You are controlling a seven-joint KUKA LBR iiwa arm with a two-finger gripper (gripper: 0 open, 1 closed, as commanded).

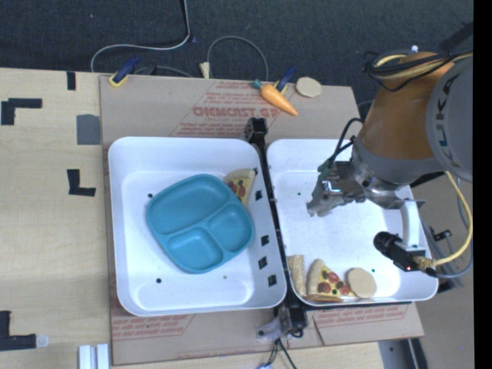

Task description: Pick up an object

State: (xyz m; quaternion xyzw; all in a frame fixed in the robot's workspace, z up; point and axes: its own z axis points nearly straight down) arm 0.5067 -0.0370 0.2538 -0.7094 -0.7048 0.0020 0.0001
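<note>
My gripper (321,203) hangs over the middle of the right bin (301,164), its metal fingers pointing down and left, with nothing visible between them. Along that bin's front wall lie a pizza slice (326,282), a round tan cookie (361,282) and a thin bread-like piece (297,270). The left bin (127,206) holds a blue divided plate (201,222) and a second pizza slice (241,183) tucked behind it against the divider. The grey arm with its orange band (400,114) covers the right bin's far right part.
A toy carrot (277,99) and a tan disc (308,88) lie on the cardboard behind the bins. Cables loop on the dark floor at the back. A black clamp strip (261,175) runs between the bins.
</note>
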